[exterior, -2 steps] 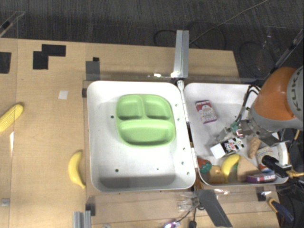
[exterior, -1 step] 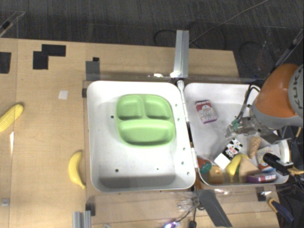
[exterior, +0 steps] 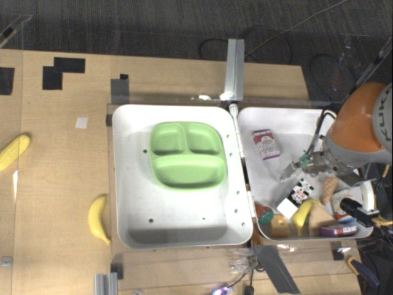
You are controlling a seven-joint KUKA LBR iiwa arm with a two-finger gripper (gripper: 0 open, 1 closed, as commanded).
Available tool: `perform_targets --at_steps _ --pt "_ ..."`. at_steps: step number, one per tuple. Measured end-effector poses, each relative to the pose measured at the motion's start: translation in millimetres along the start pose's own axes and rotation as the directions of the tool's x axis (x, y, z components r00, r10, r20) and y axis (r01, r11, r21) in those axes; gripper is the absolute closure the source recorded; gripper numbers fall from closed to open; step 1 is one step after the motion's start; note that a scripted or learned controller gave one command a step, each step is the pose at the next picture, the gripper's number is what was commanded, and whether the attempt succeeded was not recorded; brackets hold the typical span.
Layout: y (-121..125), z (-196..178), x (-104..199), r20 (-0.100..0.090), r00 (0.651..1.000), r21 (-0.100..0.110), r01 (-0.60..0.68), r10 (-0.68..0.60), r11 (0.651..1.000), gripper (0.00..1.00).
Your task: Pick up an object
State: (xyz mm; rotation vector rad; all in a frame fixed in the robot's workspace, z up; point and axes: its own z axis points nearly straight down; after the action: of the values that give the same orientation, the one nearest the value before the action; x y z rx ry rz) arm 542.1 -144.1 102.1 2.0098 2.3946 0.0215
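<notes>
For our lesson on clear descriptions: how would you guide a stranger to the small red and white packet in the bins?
Find the right-hand white bin of the two. Most of its things crowd along the near edge, but the red and white packet lies flat by itself toward the far left part. It is a small rectangle, red around a white patch.

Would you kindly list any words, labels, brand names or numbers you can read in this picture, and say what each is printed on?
Nothing here reads in full.
"KU": the start of dark lettering on the arm, cut off at the frame edge.
Small red and white box: printing too blurred to read.
Black and white patterned card: marks too small to read.
</notes>
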Motion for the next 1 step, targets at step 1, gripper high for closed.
perform_targets --at_steps 1 --pt "-48.4 9.1 1.5 0.005 0.986 -0.002 0.164 -0.164 0.986 0.0"
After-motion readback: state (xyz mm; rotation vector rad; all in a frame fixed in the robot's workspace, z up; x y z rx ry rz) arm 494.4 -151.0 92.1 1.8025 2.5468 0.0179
